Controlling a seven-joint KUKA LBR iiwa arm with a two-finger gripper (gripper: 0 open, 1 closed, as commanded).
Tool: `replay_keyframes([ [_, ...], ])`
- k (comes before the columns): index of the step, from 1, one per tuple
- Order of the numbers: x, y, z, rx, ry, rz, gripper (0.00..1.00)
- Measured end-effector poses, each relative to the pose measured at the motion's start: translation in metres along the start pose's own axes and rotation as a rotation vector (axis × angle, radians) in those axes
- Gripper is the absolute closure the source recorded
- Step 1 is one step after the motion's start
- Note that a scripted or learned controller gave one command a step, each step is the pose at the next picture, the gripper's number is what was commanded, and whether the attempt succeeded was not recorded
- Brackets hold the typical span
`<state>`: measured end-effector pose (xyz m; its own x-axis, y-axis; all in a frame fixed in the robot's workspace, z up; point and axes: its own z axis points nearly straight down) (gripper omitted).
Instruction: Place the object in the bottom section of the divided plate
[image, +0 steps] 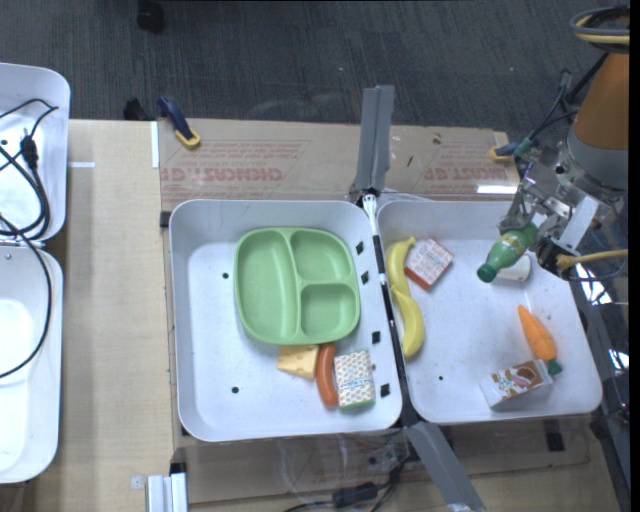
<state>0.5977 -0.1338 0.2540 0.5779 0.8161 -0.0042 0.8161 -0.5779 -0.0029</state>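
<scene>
Two white bins (190, 330) are seen side by side. One green divided plate (296, 284), one cheese wedge (297, 362), one sausage (326, 375) and one small patterned packet (354, 380) are counted in the left bin. One banana (405, 297), one snack box (429, 263), one green bottle (505, 252), one carrot (538, 335) and one small carton (515, 384) are counted in the right bin.

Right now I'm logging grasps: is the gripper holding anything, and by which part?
Apparently the green bottle, tilted above the right bin; the gripper meets its upper end, but the exact hold cannot be told.
</scene>
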Motion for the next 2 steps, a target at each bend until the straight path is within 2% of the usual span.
replay_keyframes([
  [1,-0.0005,-0.0021,-0.1149,0.000,0.000,0.200,1.00],
  [2,-0.0004,-0.0021,-0.1147,0.000,0.000,0.201,0.00],
])
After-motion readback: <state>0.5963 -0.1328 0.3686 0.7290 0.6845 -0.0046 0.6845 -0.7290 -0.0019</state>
